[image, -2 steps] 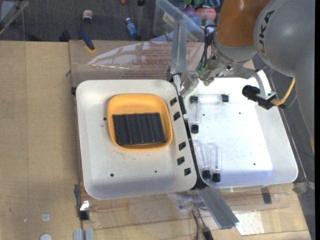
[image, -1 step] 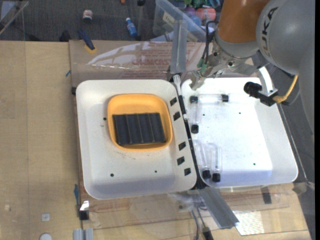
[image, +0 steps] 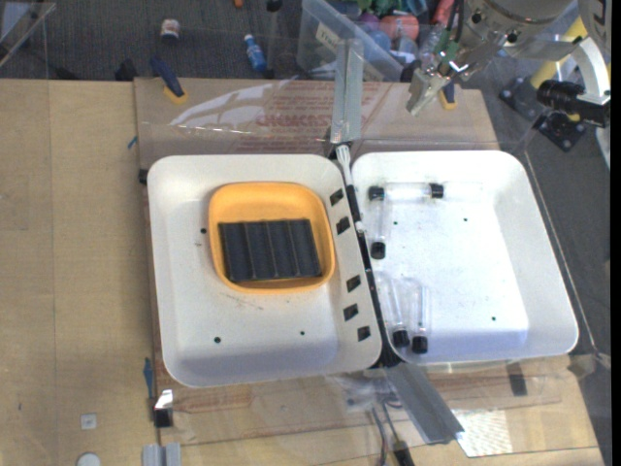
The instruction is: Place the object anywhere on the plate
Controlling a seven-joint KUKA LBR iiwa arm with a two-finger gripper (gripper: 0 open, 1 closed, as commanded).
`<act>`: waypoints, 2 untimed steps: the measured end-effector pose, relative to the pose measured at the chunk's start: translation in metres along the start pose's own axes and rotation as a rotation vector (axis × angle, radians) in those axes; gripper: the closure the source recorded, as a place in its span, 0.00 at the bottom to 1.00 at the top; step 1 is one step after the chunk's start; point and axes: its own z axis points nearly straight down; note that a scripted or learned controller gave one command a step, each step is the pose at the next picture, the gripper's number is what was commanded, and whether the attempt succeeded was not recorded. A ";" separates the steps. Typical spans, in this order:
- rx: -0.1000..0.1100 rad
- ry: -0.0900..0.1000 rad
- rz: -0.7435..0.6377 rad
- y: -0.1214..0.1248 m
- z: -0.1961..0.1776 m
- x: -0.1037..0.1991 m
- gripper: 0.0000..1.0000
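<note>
Fingers [image: 419,93] of the gripper [image: 434,90] stand apart and empty at the frame's upper right, with the dark ridged block [image: 270,250] well down-left, long axis left-right, apparently already resting on the yellow plate [image: 272,191] in the left bin [image: 184,338].

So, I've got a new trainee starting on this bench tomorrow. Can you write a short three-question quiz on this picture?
1. True or false: the dark ridged block lies on the orange plate.
2. Which bin holds the plate? A) the left bin B) the right bin C) neither
3. Fill in: the claw hangs above the bench beyond the far rim of the ____ bin.

Key
1. True. The block rests inside the plate's rim.
2. A. The plate sits in the left bin in the camera view.
3. Right. The claw is past that bin's far edge, with nothing visible between its fingers.
</note>
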 end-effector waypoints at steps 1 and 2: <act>-0.004 -0.005 -0.355 -0.037 -0.053 -0.060 1.00; 0.001 -0.001 -0.540 -0.073 -0.046 -0.102 1.00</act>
